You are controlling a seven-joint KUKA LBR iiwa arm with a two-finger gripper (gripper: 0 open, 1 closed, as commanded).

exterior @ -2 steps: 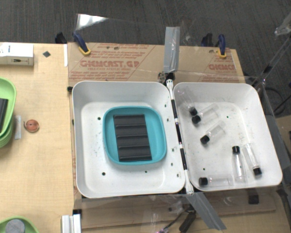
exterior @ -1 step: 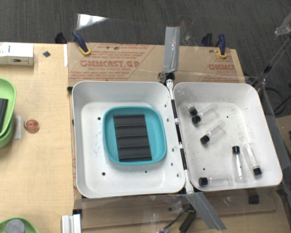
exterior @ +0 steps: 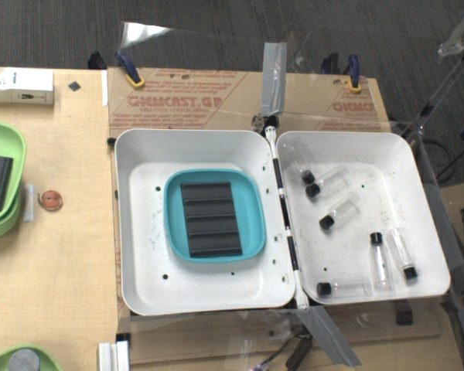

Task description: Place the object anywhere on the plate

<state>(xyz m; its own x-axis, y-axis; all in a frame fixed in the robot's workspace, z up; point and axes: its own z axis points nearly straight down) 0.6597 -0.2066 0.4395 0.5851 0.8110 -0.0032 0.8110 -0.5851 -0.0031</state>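
Nearest, in the right shallow white bin (exterior: 348, 242): clear plastic vials with black caps (exterior: 379, 260), scattered, lying apart. Alongside, in the left white bin (exterior: 139, 277): a teal rounded-square plate (exterior: 253, 207) bearing a black ribbed block (exterior: 210, 219). Beyond both, brown cardboard (exterior: 185, 99).

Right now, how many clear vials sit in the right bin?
6, all black-capped: two upper left, one mid, two lower right, one along the front. Clear glass could hide others.
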